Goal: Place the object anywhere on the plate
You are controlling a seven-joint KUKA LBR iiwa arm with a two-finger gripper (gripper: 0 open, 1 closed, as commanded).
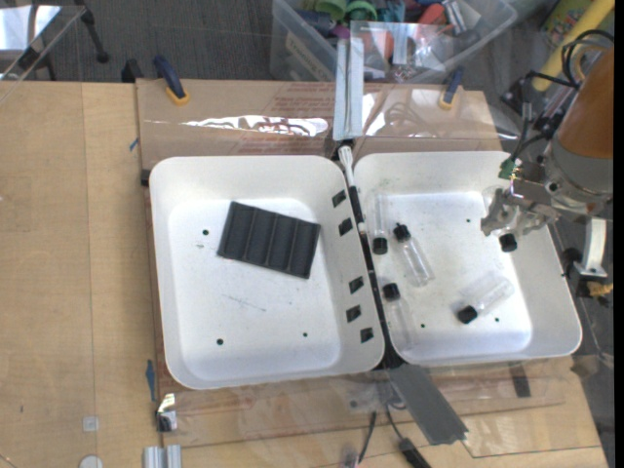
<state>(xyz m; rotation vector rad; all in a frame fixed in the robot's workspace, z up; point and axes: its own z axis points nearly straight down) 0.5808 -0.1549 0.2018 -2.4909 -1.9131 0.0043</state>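
Camera view | plate (269, 238): dark ribbed slab, far left of gripper, in other bin | clear vials (414, 258), (485, 292) with black caps, just left and below gripper; likely light, stiff, slippery, best pinched mid-body | gripper (508, 224): over right bin's edge, finger state cannot be told

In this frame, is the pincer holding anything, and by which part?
Cannot be told. The pincer sits over the right white bin's far right side, with something small and black at its tip; whether that is a gripped item is unclear.
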